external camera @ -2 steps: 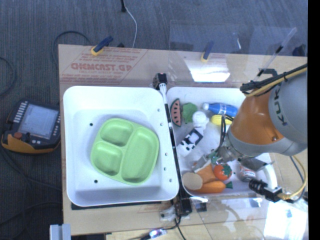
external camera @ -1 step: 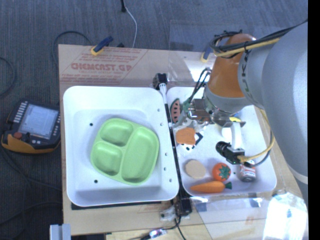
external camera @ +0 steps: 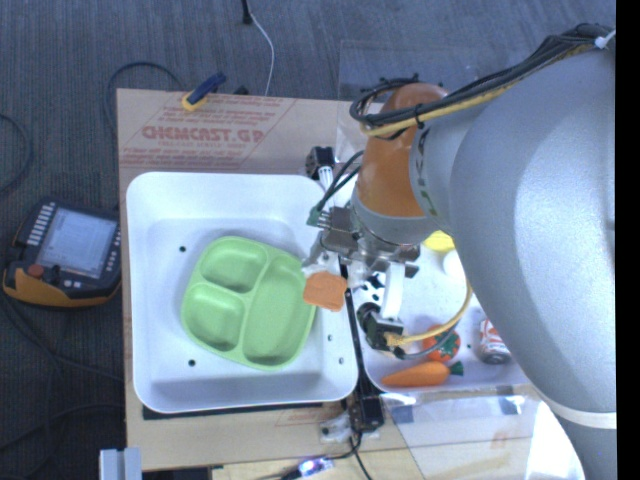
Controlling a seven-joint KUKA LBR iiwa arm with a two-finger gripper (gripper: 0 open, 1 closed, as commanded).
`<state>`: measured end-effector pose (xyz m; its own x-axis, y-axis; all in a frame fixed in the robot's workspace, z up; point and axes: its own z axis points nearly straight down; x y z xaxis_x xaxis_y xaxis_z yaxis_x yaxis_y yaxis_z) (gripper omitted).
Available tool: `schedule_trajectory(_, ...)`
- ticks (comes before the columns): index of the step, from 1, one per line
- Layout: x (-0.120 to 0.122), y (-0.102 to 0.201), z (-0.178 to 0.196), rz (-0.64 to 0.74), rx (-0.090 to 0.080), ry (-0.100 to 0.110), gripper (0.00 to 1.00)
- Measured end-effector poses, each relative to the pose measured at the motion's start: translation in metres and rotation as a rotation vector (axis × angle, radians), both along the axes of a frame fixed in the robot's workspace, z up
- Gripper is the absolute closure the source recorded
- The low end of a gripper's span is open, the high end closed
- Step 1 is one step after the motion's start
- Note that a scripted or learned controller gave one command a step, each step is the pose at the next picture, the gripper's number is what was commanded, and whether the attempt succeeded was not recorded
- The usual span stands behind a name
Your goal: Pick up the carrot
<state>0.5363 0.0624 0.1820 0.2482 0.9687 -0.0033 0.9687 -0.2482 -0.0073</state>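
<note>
gripper [external camera: 362, 286] hovering over bin divider, finger state unreadable; carrot [external camera: 415, 375] lying in right bin [external camera: 455, 290], apart from it

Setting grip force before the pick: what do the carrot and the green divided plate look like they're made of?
Carrot: probably molded plastic or rubber toy food, given its uniform orange body and smooth, faintly glossy skin.
Green plate: likely hard plastic, with one even pale green colour, rounded molded compartments and a soft sheen.
</note>
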Motion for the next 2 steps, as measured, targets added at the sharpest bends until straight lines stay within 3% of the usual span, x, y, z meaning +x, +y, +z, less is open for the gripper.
schedule_trajectory(1, -0.001, -0.002, 0.008, -0.001, -0.004, 0.006, 1.00)
schedule_trajectory(2, 0.043, 0.000, 0.000, -0.672, -0.007, -0.002, 1.00)
